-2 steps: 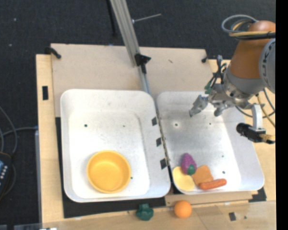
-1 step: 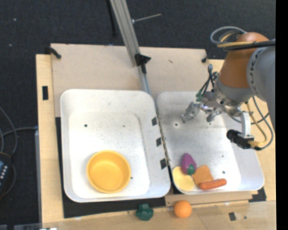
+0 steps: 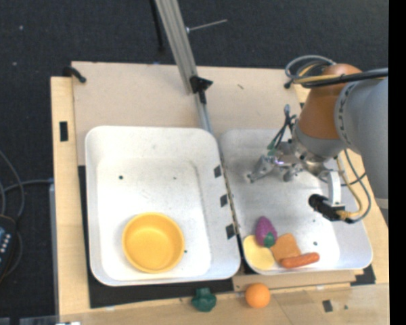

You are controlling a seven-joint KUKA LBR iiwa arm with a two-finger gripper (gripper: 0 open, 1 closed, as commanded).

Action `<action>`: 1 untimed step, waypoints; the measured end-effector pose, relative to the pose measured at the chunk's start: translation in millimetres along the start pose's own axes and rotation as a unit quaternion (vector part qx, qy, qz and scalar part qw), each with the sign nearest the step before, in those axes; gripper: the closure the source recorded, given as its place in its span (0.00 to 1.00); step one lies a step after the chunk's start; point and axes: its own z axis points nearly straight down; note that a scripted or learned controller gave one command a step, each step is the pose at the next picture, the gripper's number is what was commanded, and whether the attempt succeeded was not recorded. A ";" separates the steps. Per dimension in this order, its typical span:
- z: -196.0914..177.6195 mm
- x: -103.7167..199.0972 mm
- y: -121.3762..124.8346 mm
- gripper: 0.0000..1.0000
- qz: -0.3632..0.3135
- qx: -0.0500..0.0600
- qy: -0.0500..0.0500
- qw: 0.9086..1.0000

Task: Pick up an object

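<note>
Arm over right bin, nothing held.
Gripper [image 3: 274, 167] hangs above bare floor of right bin [image 3: 254, 147], fingers apparently spread, though small in view. Purple toy [image 3: 264, 230], orange block [image 3: 285, 246] and carrot [image 3: 300, 261] sit clustered at the near edge.

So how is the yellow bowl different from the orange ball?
The yellow bowl sits inside the left bin; the orange ball lies outside both bins, on the bench's front edge. The bowl looks much bigger than the ball. The bowl is hollow and open on top; the ball is solid-looking. Both are round.
</note>
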 end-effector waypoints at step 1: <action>-11.5 -0.6 1.4 1.00 0.002 -0.002 0.000 1.000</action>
